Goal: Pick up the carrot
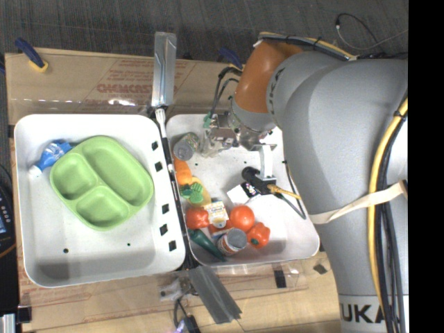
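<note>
Where arm base reads "UKA" | fingers [210,141] aperture unclear | carrot [183,173] beside divider

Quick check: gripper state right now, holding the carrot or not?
Gripper: over the upper part of the right bin; state cannot be told. The carrot lies by that bin's left wall, below the gripper and apart from it.

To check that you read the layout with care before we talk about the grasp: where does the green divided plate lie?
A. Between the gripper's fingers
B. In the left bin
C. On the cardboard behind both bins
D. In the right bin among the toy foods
B: the green divided plate rests on the floor of the left bin, while the carrot lies in the right bin by the dividing wall.
</note>
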Available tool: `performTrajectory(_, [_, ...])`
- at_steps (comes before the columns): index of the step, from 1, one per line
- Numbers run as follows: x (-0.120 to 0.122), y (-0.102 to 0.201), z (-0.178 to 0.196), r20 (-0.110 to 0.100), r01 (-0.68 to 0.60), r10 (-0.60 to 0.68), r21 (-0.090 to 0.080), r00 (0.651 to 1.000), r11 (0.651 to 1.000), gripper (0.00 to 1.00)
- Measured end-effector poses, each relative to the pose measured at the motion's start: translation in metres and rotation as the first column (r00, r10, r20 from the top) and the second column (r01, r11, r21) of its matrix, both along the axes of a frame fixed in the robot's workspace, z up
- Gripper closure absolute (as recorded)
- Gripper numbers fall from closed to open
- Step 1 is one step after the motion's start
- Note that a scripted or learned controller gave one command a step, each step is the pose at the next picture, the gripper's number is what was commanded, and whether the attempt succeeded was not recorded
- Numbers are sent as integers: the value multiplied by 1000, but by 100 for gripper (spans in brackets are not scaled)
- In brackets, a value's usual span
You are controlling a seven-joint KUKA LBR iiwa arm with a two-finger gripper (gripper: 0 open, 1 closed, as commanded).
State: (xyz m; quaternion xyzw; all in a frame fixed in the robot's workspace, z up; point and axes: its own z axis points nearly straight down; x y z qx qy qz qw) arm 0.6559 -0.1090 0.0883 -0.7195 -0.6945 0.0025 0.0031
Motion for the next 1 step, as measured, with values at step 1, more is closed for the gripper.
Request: performTrajectory(1, [-1,1,6,-8,-8,8,1,1000,1000,100])
